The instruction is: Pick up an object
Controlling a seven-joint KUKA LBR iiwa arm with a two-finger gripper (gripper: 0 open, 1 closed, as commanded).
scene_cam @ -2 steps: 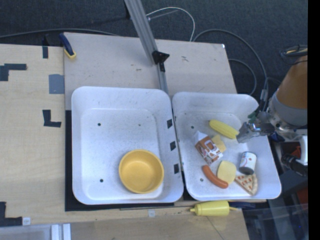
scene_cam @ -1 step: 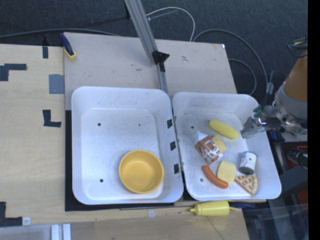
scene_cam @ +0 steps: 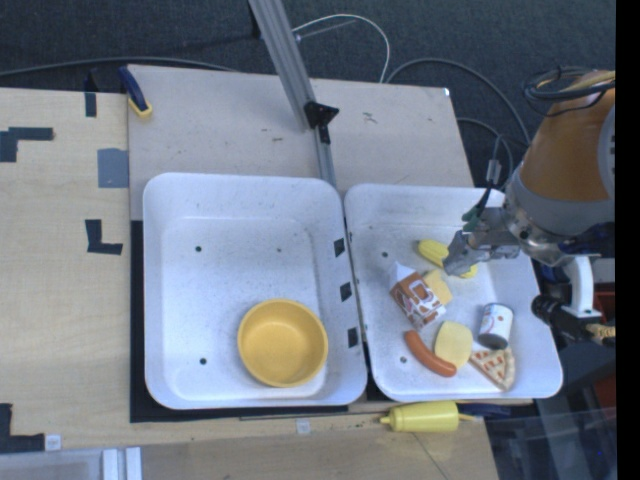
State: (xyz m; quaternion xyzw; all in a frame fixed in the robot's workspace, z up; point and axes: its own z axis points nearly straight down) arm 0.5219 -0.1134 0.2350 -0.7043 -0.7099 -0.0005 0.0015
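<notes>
Left bin (scene_cam: 180, 218) holding yellow bowl (scene_cam: 283, 342), right bin (scene_cam: 385, 213) holding toy food, hand (scene_cam: 458, 260) grip unclear

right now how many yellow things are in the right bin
2 I can make out: a banana-like piece near the gripper in the upper middle, and a cheese-like block near the front beside the sausage. The arm may hide more.
</notes>
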